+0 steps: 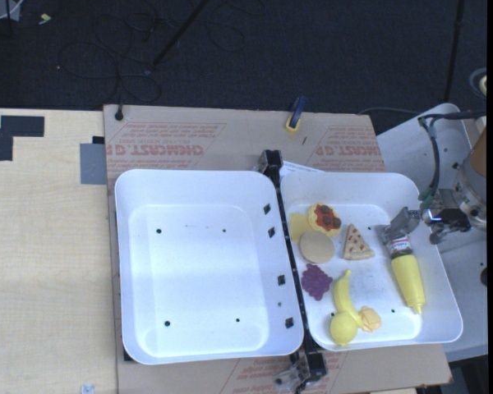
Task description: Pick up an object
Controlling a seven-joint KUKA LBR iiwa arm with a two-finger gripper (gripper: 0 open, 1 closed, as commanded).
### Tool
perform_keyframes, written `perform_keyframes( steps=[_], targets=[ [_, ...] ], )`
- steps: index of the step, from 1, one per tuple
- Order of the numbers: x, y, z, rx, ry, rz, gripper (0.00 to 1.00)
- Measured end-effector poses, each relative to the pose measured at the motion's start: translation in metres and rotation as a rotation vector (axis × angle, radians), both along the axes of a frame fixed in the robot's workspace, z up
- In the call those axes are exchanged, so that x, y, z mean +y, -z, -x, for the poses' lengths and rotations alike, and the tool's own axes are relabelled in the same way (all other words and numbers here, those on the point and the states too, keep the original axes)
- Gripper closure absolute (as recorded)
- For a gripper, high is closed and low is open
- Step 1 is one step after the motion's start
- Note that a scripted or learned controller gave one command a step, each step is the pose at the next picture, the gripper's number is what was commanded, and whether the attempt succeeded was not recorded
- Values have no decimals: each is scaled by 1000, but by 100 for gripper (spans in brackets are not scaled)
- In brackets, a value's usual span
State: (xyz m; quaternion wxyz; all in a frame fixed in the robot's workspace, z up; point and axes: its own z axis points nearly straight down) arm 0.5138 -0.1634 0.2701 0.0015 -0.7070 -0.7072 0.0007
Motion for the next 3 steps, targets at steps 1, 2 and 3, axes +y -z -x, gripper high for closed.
perform_keyframes(
  steps=[1,2,3],
  targets=[
    [15,68,-43,1,-2,0,0],
    [2,188,-93,0,-4,2,0],
    [10,182,-131,-4,-1,1,0]
  ],
)
